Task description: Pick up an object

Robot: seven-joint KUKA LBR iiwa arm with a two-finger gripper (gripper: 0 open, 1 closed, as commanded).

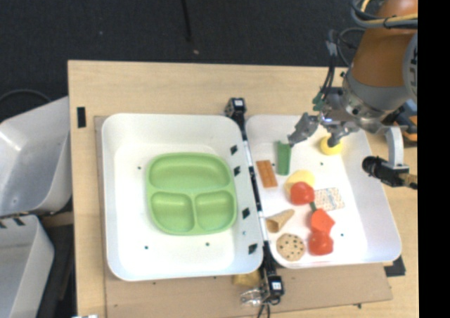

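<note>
The right bin (365,239) holds a loose cluster of toy foods: a green block (283,158) standing nearest the divider, an orange bar (266,173) beside it, a yellow piece (301,178), three red pieces (302,193) running down toward the front, a patterned card (328,199), a cone (280,220) and a cookie (290,246). A small yellow toy (330,145) sits apart at the back of the bin, just under the arm's wrist. The left bin (126,239) carries a green divided plate (190,193). Judged from their look, all of these are light, rigid plastic or foam, likely smooth and a little slippery, and none seems fragile; the card and cookie lie flat and would be hard to pinch from above, while the green block offers two parallel faces and stands clear on its left side, so a grasp across its narrow width seems the surest. The red pieces are rounded and crowded together, so fingers could push them aside. The gripper (304,129) hangs over the back of the right bin, above and just right of the green block's top end and left of the yellow toy. Its fingers look slightly parted, with nothing between them and no evident contact with any toy.
</note>
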